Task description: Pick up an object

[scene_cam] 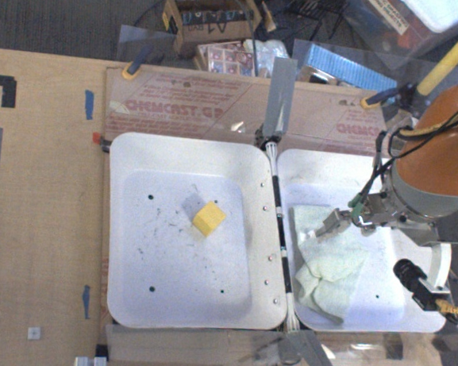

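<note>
A small yellow block lies near the middle of the left bin. In the right bin a pale, crumpled cloth-like thing is spread over the left and front part of the floor. The arm, with its orange band, reaches in from the right over the right bin. My gripper points left and down, right at the upper edge of the pale thing. I see nothing held in it.
A grey divider strip separates the two bins. A cardboard wall stands behind them. A black fitting on the arm hangs over the right bin's front right corner. Wooden bench extends to the left.
</note>
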Controlling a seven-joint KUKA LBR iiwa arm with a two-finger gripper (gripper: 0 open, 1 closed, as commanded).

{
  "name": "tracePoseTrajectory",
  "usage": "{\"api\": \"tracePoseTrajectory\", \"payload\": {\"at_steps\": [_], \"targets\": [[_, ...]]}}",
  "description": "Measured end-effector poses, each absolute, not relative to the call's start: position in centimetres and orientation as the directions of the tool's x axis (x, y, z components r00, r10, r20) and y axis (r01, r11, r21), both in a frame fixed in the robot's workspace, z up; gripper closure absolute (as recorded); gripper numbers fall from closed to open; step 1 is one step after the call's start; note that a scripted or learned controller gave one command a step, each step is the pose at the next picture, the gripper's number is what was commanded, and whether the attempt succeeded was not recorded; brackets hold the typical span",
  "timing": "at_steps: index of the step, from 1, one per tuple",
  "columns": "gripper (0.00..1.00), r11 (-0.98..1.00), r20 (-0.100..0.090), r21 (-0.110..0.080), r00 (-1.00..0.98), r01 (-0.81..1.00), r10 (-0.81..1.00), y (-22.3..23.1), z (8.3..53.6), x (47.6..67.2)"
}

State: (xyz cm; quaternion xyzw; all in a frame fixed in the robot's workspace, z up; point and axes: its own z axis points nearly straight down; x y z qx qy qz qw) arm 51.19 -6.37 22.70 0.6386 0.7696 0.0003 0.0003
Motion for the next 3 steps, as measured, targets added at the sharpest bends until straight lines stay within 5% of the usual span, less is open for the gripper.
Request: {"api": "tracePoseTrajectory", "payload": {"at_steps": [1,2,3], "targets": [[0.00,0.389,-0.004,0.004,-0.389,0.921,0.921,-9.0,24.7,52.0],[1.00,0.387,-0.007,0.009,-0.387,0.922,0.922,-9.1,25.7,52.1],[1.00,0.060,0.001,-0.001,-0.060,0.998,0.998,-12.2,14.9,47.9]]}}
